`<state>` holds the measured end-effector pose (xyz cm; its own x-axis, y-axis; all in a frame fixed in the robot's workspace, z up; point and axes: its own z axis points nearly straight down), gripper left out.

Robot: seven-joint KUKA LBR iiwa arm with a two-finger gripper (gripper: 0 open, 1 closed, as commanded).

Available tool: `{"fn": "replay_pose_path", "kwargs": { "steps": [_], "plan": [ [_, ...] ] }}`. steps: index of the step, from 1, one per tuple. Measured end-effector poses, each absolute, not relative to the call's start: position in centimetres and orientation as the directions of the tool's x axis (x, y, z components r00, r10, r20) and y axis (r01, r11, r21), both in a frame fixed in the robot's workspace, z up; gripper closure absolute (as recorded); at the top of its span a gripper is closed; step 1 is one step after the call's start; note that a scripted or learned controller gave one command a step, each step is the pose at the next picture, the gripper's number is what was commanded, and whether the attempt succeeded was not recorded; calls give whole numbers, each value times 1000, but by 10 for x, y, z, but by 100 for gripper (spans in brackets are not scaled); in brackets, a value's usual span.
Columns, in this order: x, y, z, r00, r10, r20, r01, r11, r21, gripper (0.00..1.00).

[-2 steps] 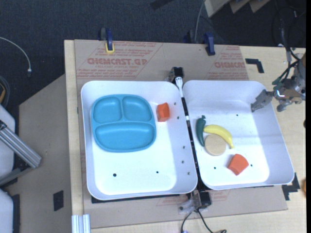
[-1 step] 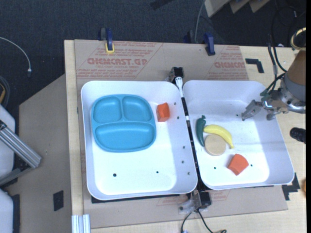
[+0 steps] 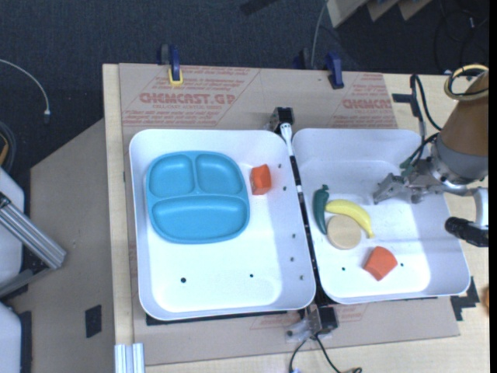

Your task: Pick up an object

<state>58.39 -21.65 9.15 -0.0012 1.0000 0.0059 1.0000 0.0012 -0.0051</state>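
Gripper (image 3: 387,190) over right bin (image 3: 435,286), finger spread indiscernible.
Banana (image 3: 351,214), green pepper (image 3: 321,209), tan disc (image 3: 344,232) at its eight o'clock; nothing visibly held.

"CHEMCAST GP" on brown board (image 3: 194,92)

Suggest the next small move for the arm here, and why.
Probably shift the gripper toward the lower left and lower it over the banana. It hangs above bare floor of the right bin, apart from everything, while the banana lies closest, beside the green pepper and the tan disc.
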Motion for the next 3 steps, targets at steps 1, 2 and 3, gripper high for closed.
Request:
{"fn": "replay_pose_path", "kwargs": {
  "steps": [1, 2, 3],
  "plan": [
    [585, -218, 105, -2, 1000, 1, 1000, 2, 0, 100],
    [592, -210, 155, -2, 1000, -3, 1000, 2, 6, 100],
    [587, -209, 201, -1, 1000, -3, 1000, 1, 6, 100]
  ]
}}
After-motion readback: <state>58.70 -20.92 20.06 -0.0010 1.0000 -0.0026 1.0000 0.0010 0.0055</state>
